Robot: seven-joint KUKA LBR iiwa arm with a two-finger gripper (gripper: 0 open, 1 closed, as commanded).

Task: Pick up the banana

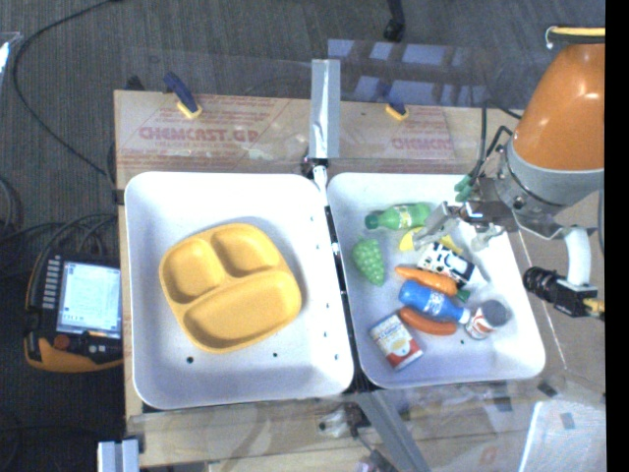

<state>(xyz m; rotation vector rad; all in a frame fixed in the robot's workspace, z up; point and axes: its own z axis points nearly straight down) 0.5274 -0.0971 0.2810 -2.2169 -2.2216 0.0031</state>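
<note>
The banana shows as a small yellow strip in the right bin, between the green bottle and a black-and-white pack; most of it is hidden under the gripper. My gripper hangs low over the bin's upper right part, directly above that yellow strip. I cannot see anything held in it. The orange and grey wrist fills the right edge above it.
Crowding the right bin are a green bottle, green grapes, a carrot, a blue bottle, a small carton and a can. The left bin holds a yellow divided tray.
</note>
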